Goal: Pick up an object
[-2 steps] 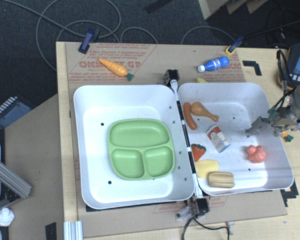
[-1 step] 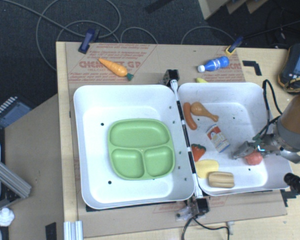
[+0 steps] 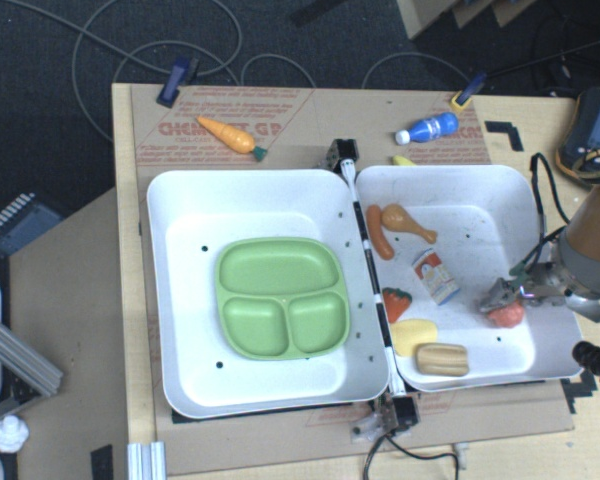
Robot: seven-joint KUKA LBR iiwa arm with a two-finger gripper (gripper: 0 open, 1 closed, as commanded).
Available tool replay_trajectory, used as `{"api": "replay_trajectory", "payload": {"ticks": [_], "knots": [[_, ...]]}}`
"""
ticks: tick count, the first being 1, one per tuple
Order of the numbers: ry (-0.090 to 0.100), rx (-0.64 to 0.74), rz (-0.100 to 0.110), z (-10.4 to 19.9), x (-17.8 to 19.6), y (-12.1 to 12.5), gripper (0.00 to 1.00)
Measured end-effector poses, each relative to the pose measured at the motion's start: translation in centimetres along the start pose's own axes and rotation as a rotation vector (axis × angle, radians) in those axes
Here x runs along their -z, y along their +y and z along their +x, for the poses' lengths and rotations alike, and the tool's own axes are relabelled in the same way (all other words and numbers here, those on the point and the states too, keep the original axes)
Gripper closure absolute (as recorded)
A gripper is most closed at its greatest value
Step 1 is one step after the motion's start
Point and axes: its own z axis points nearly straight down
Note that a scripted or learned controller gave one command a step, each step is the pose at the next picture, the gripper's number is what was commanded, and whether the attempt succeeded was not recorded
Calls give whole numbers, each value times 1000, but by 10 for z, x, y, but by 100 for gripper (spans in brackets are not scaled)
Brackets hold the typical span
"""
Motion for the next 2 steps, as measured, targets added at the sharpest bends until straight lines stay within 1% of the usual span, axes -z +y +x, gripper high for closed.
{"api": "replay_trajectory", "payload": {"ticks": [1,2], "knots": [[4,6,3,94,57,41,100],[3,3,5,139,131,-15,100]]}}
